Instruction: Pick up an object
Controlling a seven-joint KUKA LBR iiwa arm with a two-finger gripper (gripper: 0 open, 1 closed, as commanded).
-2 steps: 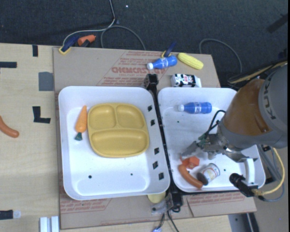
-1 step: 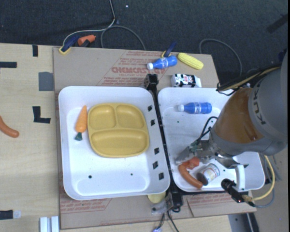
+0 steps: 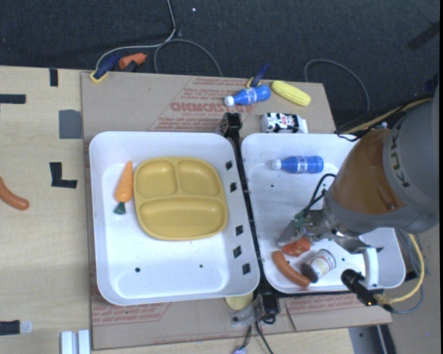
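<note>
My gripper (image 3: 298, 236) is low in the right bin (image 3: 262, 198), near its front. It sits over a small red object (image 3: 297, 247) that shows just below it. A sausage (image 3: 289, 268) lies in front of that, next to a small can (image 3: 321, 263). A blue bottle (image 3: 299, 165) lies at the back of the same bin. The grey arm with its orange band (image 3: 365, 179) covers the bin's right side.
The left bin (image 3: 107, 257) holds a yellow divided plate (image 3: 181, 198) and a carrot (image 3: 124, 183). Behind the bins lie a blue bottle (image 3: 249, 96), a corn cob (image 3: 290, 93) and a black-and-white box (image 3: 283, 122). Another sausage (image 3: 9, 192) lies on the bench at far left.
</note>
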